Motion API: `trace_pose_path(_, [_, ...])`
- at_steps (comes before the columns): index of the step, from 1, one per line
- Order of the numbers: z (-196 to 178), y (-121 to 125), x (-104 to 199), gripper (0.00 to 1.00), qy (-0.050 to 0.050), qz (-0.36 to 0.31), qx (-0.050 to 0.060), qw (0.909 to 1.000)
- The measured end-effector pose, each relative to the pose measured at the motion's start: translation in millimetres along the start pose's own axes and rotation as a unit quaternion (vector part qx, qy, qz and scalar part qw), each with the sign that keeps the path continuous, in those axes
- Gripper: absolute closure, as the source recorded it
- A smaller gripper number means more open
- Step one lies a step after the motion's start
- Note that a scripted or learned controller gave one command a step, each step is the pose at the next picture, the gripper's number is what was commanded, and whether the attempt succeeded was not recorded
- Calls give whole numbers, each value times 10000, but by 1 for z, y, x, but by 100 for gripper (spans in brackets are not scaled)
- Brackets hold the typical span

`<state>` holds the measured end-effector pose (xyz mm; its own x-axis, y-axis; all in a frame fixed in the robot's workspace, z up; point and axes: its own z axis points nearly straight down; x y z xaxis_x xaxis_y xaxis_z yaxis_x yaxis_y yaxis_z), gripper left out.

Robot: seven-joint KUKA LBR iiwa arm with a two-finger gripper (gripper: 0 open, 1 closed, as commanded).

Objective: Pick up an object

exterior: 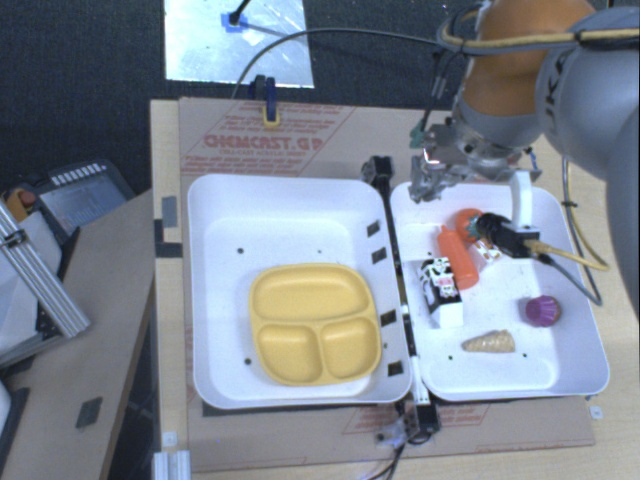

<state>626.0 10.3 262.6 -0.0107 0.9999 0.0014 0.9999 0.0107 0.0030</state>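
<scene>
On my screen the nearest thing is the yellow divided plate (pixel 315 323), smooth plastic with three compartments and rounded corners, lying flat in the near half of the left bin (pixel 215 208). Both bins are shallow, glossy white trays with rounded rims.

In the right bin (pixel 565 373) the candidates for picking lie loose and apart. Nearest the front is a tan cone (pixel 488 342), ridged like a wafer, on its side with its point toward the right. Just beyond it, close to the right wall, sits a small purple piece (pixel 541 311), rounded and stubby. Toward the divider lies a black-and-white carton (pixel 440 290), boxy, patched like a cow, with a plain white near end. Beside it, touching or nearly so, is an orange toy (pixel 458 256), long, smooth and tapered, lying lengthwise away from me. A small red-and-white piece (pixel 487 252) is at its right; I cannot make out what it is.

The gripper (pixel 428 186) hangs over the bin's far left corner, beyond the far end of the orange toy and well apart from the cone and the purple piece. I cannot tell how far open it is, and I see nothing in it.
</scene>
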Motion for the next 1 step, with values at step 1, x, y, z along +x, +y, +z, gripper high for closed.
trace_pose_path(1, [-1,5,58,100,5,0,1,10000])
